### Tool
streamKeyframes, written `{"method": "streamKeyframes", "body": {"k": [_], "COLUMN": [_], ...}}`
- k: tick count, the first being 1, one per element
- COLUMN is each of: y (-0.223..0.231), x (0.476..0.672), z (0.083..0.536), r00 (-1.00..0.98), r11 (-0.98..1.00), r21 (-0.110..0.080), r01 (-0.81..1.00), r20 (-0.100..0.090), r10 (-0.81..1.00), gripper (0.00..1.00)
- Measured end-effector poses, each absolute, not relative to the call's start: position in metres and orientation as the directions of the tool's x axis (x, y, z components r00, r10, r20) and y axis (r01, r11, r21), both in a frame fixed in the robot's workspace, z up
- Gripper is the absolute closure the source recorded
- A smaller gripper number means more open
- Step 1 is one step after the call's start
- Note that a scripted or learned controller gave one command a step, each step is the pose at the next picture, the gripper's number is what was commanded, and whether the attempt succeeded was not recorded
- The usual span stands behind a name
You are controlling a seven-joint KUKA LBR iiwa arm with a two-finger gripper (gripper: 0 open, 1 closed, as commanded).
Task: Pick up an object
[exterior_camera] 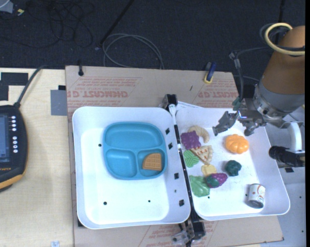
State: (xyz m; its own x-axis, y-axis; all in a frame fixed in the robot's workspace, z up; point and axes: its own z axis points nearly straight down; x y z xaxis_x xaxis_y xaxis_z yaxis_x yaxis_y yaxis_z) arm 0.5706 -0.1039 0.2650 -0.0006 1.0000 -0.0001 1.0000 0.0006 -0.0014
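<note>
1. The claw (236, 121) hangs over the right bin (278, 199), just above and to the upper left of the orange toy pumpkin (236, 143). Its two fingers are spread apart, one reaching left and one right, with nothing between them.

2. The pumpkin is the nearest candidate for the pick. It sits on the bin floor, apart from the cluster of other toys to its left and below it.

3. Around the pumpkin: a dark green lump (232, 167) lies just below it; a yellow waffle-like wedge (203, 152) and a purple piece (190, 139) lie to its left; a small white can (256, 195) lies well below it, near the bin's lower right corner.

4. Handling, as a judgement: the pumpkin looks like light, stiff plastic, rounded and probably smooth, so it may squirt out of a shallow pinch. Closing across its widest middle, with the fingers low along its sides, seems safest.

5. Well to the left of the pumpkin, in the left bin (88, 199), sits a blue divided plate (119, 153) with a brown waffle piece (153, 162) in its lower right compartment.
</note>
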Motion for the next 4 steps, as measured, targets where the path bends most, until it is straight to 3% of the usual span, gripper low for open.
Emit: {"method": "streamKeyframes", "body": {"k": [1, 2, 3, 4], "y": [-0.095, -0.085, -0.088, -0.088], "x": [0.546, 0.497, 0.499, 0.499], "z": [0.080, 0.087, 0.098, 0.097], "r00": [0.000, 0.000, 0.007, 0.007], "r11": [0.000, 0.000, -0.007, -0.007], "r21": [-0.010, -0.007, -0.005, -0.005], "r01": [1.000, 1.000, 1.000, 1.000], "r20": [0.003, 0.003, 0.001, 0.001], "r10": [1.000, 1.000, 1.000, 1.000], "gripper": [0.00, 0.00, 1.00, 0.00]}}
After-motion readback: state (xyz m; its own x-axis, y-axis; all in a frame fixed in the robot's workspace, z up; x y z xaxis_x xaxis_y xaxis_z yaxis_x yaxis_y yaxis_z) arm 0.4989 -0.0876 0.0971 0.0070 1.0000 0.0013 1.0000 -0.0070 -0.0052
